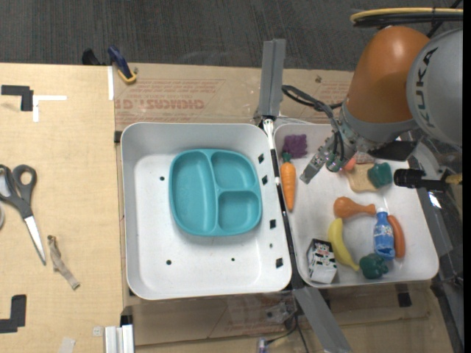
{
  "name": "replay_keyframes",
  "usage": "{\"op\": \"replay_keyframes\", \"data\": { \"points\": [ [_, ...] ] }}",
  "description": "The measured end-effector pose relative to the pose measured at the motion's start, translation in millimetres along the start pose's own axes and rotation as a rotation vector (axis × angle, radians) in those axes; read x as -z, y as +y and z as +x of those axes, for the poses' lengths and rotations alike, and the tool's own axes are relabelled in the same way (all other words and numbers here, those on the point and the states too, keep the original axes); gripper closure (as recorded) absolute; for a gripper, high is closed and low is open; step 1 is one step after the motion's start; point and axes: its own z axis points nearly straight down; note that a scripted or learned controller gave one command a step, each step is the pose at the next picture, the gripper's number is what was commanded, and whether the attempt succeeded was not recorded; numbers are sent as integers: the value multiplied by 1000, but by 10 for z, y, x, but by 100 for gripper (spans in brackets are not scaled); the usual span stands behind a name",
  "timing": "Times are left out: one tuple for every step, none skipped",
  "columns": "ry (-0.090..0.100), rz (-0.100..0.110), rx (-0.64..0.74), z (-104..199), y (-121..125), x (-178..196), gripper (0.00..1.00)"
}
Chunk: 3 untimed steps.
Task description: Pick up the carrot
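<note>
A: So where's the carrot (288, 184) sitting?

B: In the right bin (419, 271), tucked along its left wall, lying lengthwise with the green top pointing to the far side. A purple thing (296, 145) is just past it in the far corner.

A: And the gripper (321, 162)?

B: Just right of the carrot, near but not touching as far as I can see. Nothing is between its fingers. How wide it's open, honestly can't tell, the wrist hides too much.

A: Other stuff?

B: Same bin has a banana (339, 244), a blue bottle (383, 233), a small black-and-white box (322, 259) and a green piece (373, 267). The left bin (140, 219) holds a teal divided plate (216, 192). Scissors (22, 201) lie out on the table (59, 271).
</note>
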Motion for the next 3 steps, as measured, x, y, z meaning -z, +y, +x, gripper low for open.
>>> {"op": "replay_keyframes", "data": {
  "points": [
    [1, 0, 180, 1230, 34, 458, 100],
    [-1, -1, 666, 1484, -28, 716, 100],
    [-1, -1, 814, 1076, -432, 2016, 100]
  ]
}}
